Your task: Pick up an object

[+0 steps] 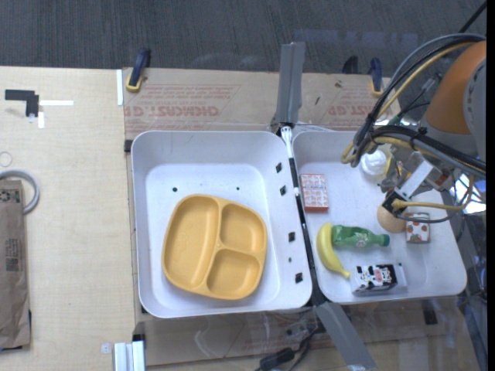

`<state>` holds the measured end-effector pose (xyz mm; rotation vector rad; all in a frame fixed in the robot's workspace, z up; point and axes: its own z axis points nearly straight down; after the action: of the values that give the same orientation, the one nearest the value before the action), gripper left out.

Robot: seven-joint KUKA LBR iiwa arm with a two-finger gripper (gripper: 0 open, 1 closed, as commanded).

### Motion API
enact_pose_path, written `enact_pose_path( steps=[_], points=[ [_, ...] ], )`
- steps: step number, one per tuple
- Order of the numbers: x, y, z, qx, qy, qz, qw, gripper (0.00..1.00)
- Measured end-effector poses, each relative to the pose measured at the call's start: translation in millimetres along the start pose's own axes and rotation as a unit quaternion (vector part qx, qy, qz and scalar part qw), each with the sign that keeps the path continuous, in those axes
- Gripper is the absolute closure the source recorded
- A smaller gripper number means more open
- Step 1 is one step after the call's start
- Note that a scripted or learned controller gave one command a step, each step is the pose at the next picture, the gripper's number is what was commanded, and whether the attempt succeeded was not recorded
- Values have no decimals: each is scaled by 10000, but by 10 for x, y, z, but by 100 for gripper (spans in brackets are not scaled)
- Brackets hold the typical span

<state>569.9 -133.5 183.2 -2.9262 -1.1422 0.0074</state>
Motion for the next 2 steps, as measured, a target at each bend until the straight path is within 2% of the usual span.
enact_pose_path(
  steps=[1, 2],
  points=[
    [277, 25, 924, 0, 5, -470, 9989, 100],
    [999, -330, -78, -2, -3, -1469, 9892, 100]
  ],
)
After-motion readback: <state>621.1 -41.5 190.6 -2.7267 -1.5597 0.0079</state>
